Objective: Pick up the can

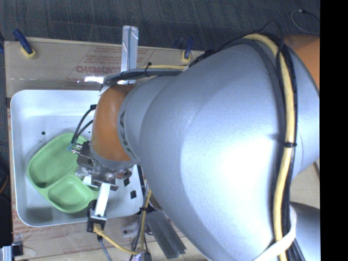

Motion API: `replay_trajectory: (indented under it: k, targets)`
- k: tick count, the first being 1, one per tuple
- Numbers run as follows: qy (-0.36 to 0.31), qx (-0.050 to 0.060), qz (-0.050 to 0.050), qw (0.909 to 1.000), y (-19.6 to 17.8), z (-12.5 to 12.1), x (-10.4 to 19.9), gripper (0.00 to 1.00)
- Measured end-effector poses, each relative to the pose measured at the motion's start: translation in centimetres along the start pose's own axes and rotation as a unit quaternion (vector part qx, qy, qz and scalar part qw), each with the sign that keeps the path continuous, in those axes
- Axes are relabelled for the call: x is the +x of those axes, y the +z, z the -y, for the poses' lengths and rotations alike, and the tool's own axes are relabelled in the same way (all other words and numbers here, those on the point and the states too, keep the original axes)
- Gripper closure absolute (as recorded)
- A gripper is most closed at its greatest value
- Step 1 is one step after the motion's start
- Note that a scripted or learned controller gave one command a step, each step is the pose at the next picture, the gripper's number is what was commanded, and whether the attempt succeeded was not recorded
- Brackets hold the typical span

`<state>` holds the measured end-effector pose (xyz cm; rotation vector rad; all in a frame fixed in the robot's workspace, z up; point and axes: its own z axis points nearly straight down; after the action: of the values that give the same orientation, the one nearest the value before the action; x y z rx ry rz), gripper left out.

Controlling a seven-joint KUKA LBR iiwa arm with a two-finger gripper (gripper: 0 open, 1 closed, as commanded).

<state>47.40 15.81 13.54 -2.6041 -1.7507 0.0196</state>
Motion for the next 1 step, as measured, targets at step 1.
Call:
replay_trajectory:
  k: [1]
  targets:
    - [-0.085,-0.002,-0.002,0.9964,-5.26,-2.72,-6.43,1.0]
